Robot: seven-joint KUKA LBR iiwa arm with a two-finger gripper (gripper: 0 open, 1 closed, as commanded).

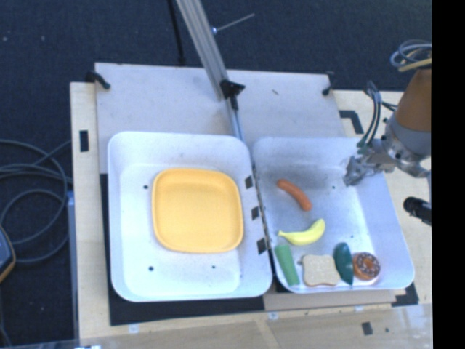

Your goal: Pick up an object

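A yellow plate [197,210] lies flat in the left bin [123,147]. In the right bin [378,217], an orange sausage [294,194] sits near the middle, with a yellow banana [304,233] just below it. Along the near wall lie a green cucumber [286,265], a bread slice [320,270], a dark green pepper [343,262] and a donut [365,266]. The hand [357,169] hovers over that bin's far right corner, apart from the food; whether it is spread or pressed together I cannot tell.

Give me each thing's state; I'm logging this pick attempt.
Square yellow plastic plate: flat in left white bin.
Orange toy sausage: lying loose in right white bin.
Yellow toy banana: lying loose.
Two-finger gripper: at right bin's far edge, holding nothing visible.
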